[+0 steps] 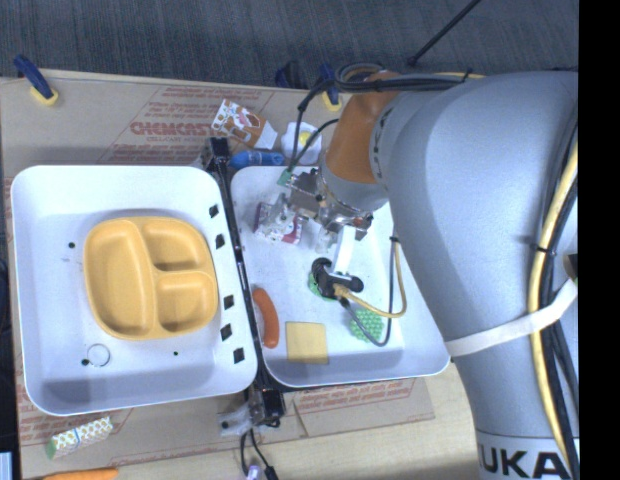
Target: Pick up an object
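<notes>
My gripper (278, 218) reaches down into the back left part of the right bin (420, 353), with the grey arm and its orange band coming in from the right. A small red and white bit shows right at the gripper tip; I cannot make out what it is or whether it is held. In the same bin lie an orange sausage (266, 316) along the left wall, a yellow square slice (306, 342) near the front, and a green bumpy item (365, 322) partly under the arm.
The left bin (50, 368) holds a yellow compartment plate (150, 275). Behind the bins sit a small printed box (235, 120), a blue item (256, 157) and a white cup (304, 138). A patterned packet (80, 436) lies on the cardboard at the front left.
</notes>
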Controlling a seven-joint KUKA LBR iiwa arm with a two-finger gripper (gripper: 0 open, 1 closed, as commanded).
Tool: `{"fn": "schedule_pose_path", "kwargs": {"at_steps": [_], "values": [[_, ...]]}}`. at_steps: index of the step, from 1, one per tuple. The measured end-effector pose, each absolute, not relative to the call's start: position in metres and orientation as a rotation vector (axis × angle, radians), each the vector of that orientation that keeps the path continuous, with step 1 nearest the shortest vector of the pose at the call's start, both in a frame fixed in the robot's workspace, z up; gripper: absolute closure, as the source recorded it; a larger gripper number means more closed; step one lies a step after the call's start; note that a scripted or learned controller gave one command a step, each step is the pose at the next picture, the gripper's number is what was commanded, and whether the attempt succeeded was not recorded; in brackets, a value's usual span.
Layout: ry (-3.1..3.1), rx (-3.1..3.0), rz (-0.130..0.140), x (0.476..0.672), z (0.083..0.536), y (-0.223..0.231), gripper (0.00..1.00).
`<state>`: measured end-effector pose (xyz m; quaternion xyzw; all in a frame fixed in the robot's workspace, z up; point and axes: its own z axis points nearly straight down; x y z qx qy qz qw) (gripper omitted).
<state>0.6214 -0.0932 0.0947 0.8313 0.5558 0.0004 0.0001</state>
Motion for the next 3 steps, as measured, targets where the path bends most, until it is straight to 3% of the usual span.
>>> {"fn": "schedule_pose_path", "kwargs": {"at_steps": [1, 2, 3], "values": [[2.033, 2.396, 0.003, 0.658, 0.095, -0.092, 0.00], [2.032, 2.383, 0.023, 0.663, 0.112, -0.091, 1.00], [1.923, 2.486, 0.000, 0.610, 0.249, -0.060, 1.00]]}}
